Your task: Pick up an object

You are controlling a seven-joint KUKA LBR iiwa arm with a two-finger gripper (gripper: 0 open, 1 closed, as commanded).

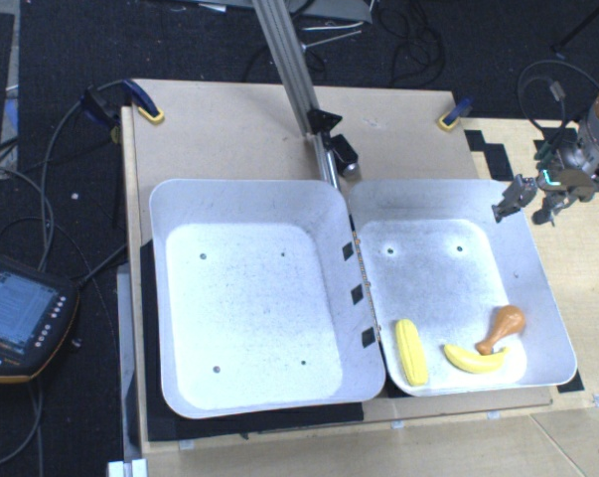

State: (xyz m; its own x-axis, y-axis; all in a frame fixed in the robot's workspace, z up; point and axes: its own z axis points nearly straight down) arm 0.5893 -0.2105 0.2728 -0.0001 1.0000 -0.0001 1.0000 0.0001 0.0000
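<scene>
In the right bin (433, 266) three toy foods lie near the front edge: a yellow corn cob (411, 352), a yellow banana (474, 359) and an orange-brown drumstick (501, 328) leaning on the banana. My gripper (526, 203) hangs at the bin's far right rim, well above and behind these objects. Its two dark fingers are spread apart with nothing between them.
The left bin (249, 296) sits beside the right one. A slanted metal pole (294, 68) with a clamp rises at the back between the bins. Yellow clamps hold the board corners. A teach pendant (16, 316) lies off the bench at left.
</scene>
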